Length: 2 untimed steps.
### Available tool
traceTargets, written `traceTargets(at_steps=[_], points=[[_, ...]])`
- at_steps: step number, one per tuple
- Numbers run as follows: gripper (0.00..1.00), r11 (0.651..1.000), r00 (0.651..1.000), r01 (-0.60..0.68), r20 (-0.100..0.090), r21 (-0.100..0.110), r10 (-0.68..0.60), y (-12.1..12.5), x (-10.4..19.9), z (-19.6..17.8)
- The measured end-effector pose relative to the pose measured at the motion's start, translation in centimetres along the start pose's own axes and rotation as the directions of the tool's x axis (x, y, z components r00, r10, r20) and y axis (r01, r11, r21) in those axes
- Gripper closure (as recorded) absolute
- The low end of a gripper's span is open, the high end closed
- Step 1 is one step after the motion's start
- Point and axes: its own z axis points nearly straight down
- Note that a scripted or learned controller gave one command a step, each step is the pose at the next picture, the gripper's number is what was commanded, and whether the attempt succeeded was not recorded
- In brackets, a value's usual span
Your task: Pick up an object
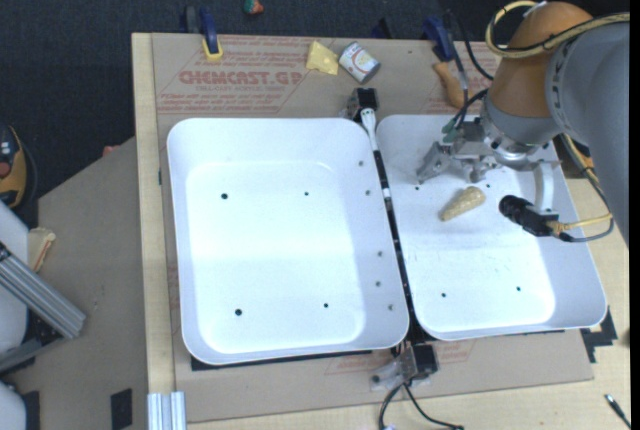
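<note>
Over the right bin [500, 293], we find the arm [590, 88] reaching in from the right, with its orange band [530, 68] above the far rim. The jaws hang low over the far half of this bin. They stand released, spread apart, with nothing between them.

A tan cone [462, 205] lies on its side on the floor of the right bin, just nearer the camera than the jaws. We cannot tell whether it touches them. Its narrow end points toward the left bin [270, 248]. The cone sits well apart from every wall of its bin.

The two bins stand side by side on the counter [150, 218], with their inner rims touching.

Beyond the bins, on the counter's brown sheet, we note a yellow piece [322, 58] and a small box [359, 63] just beside each other. A blue clamp [210, 33] grips the far edge. A small ball [253, 6] lies on the dark floor beyond it.
</note>
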Motion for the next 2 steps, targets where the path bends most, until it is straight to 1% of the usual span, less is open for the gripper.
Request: traceTargets(at_steps=[1,2], points=[[0.0,1.0,1.0,0.0,0.001,0.0,0.0,-0.8,2.8,0.0],[0.0,1.0,1.0,-0.004,0.005,-0.01,0.005,2.9,-3.5,-0.1]])
